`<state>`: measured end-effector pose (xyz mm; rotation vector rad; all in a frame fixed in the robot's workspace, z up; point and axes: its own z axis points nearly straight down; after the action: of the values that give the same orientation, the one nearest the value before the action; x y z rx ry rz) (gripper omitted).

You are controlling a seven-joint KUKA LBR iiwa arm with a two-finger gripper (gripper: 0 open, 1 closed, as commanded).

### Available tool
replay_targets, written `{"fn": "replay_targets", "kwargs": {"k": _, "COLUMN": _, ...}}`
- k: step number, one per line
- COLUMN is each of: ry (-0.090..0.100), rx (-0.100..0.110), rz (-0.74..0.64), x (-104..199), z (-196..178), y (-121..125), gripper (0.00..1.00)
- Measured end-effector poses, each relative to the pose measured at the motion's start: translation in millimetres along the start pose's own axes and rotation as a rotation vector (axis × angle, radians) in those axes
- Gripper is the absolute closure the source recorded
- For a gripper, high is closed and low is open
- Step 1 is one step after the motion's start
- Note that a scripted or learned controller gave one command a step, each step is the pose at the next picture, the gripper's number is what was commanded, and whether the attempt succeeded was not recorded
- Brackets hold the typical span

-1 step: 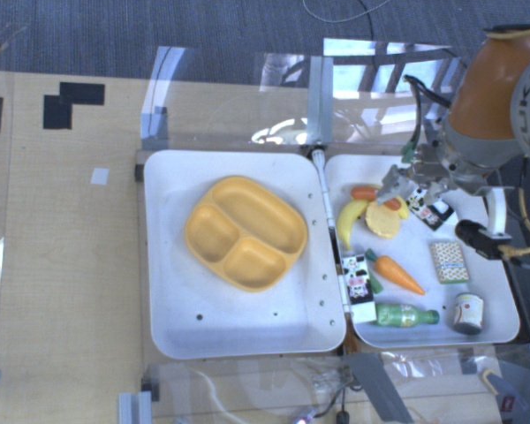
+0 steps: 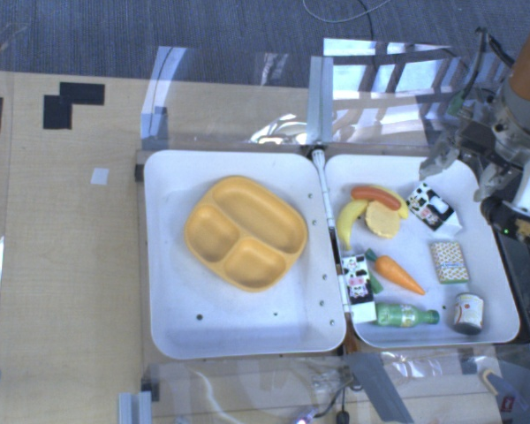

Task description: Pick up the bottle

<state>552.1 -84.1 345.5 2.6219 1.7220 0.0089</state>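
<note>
You're looking at a bright, evenly lit scene, light falling from overhead. The two white bins are close to blown out, shadows under the items short and soft. There's strong glare on the clear panels behind the bins, with a white hotspot at the divider's top. Focus is slightly soft all over; the arm at right is blurred, and fine print is unreadable

Green bottle lying flat; rt bin's near edge.

Yellow tray, banana, carrot, can
</note>
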Motion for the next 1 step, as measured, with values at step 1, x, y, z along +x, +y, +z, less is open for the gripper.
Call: {"fn": "replay_targets", "kwargs": {"k": 1, "ry": -0.001, "rx": -0.001, "rz": 0.293, "x": -73.8, "z": -91.0, "y": 10.3, "gripper": 0.00}}
